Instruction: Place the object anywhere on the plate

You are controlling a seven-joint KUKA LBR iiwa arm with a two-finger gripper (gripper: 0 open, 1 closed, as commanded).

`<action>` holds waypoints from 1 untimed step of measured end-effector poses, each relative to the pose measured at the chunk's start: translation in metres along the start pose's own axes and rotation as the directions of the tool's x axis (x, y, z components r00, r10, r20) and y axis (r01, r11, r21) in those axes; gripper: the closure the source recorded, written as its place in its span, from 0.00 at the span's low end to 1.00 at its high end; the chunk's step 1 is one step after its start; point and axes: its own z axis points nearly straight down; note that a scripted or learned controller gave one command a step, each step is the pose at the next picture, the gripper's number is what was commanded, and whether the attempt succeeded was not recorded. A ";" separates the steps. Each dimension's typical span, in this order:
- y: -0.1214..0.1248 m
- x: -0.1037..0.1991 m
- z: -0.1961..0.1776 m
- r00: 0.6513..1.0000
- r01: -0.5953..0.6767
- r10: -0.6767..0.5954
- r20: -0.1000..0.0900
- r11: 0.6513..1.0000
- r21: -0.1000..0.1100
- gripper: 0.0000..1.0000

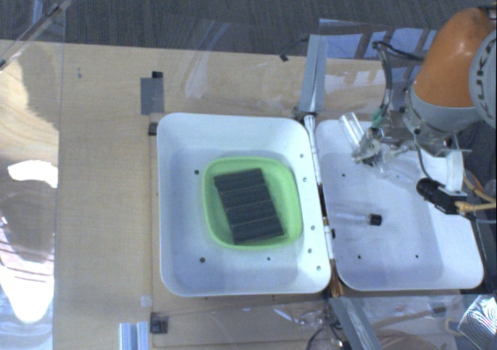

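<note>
I am working over a pale wooden tabletop [93,185] that is carrying two shallow white plastic bins side by side. Taking the square lime-green plate [212,185] as my landmark, the white bin holding it [178,263] is lying all around it, and the second white bin [404,263] is sitting just to the plate's right, across the divider. My grey arm with its orange band [458,53] is reaching in over the far corner of that right bin, well apart from the plate.

A dark grey ribbed rectangular block [248,205] is lying flat on the plate, slightly askew, inside its rim. I am judging this to be the task's object, so the placing looks done. My gripper [375,147] is hanging over the right bin, away from the plate; whether it is spread or closed I cannot tell, and nothing is visibly held in it.

A small clear tube with a black cap [359,219] is lying in the right bin, right of the plate. What is left, I judge, is only pulling clear.
</note>
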 end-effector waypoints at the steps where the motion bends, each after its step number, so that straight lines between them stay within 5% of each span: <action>1: -0.033 0.094 -0.012 1.000 -0.016 0.016 -0.001 1.000 0.003 1.00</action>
